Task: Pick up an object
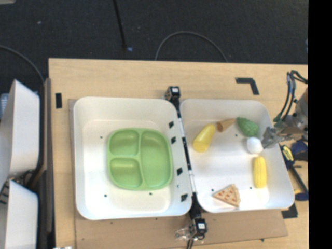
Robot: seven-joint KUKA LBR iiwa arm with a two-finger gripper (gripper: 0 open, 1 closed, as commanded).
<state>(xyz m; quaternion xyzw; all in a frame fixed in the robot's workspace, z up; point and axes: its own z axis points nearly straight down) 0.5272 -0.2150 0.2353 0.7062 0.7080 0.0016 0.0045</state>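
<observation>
On the pale wooden surface (129, 232) two shallow white plastic bins sit side by side, joined by black clips along their shared edge. Nearest in the right bin (233, 206) lies a flat triangular pizza slice (227, 195), its tip pointing left. Behind it a yellow corn cob (260, 171) lies with its long axis running near to far. Further back a small white ball (253, 144) rests just beside the claw (270, 136), which reaches over the bin's right rim; whether its jaws are apart or together cannot be made out. A smooth yellow bottle-like piece (203, 138) lies slanted, its upper end toward the far right, near a tan cone (225, 124) and a bumpy green piece (247, 126). The left bin (88, 201) holds a glossy green divided tray (139, 158) with three compartments.
</observation>
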